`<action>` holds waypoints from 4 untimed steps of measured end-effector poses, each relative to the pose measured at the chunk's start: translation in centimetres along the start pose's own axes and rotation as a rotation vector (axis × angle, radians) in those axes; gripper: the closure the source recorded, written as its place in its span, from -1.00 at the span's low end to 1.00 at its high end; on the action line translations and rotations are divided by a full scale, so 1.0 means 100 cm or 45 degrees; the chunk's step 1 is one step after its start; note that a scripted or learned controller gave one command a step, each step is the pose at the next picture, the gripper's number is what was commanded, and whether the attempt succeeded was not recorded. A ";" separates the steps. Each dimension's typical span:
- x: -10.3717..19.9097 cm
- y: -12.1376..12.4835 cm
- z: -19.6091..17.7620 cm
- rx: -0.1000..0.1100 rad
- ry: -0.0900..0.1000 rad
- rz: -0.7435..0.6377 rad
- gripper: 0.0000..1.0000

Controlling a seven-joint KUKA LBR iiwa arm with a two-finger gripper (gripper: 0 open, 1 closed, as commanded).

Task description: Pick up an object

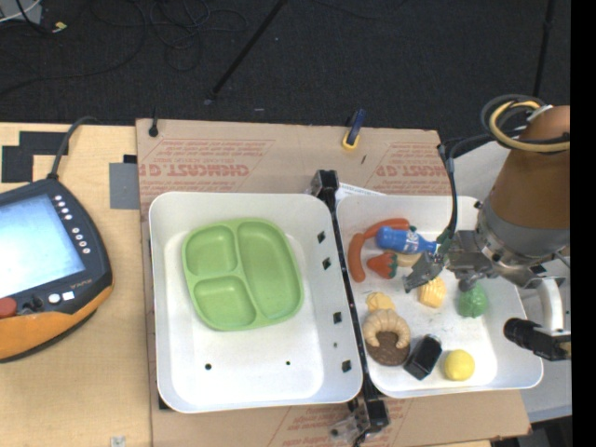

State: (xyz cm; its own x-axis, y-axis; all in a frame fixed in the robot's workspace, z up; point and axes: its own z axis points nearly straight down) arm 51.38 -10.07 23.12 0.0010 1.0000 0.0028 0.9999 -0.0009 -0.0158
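Toy foods crowded in the right bin (521,376)

Around the yellow corn piece (433,293): a blue bottle (400,239) lies flat above it, an orange sausage (356,256) curves to its upper left, green broccoli (472,302) sits just right, a chocolate donut (386,337) lower left, a black block (423,357) below, and a yellow lemon (457,365) lower right

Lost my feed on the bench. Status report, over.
Gripper low in right bin, above yellow corn piece; nothing seen held. Blue bottle, green toy crowd close. Green tray in left bin.
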 end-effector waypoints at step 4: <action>0.015 0.005 0.146 -0.014 -0.002 -0.002 -1.00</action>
State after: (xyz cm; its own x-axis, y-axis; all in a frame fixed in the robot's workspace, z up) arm 51.68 -8.49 8.51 -0.0003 1.0000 0.0010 1.0000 0.0003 -0.0047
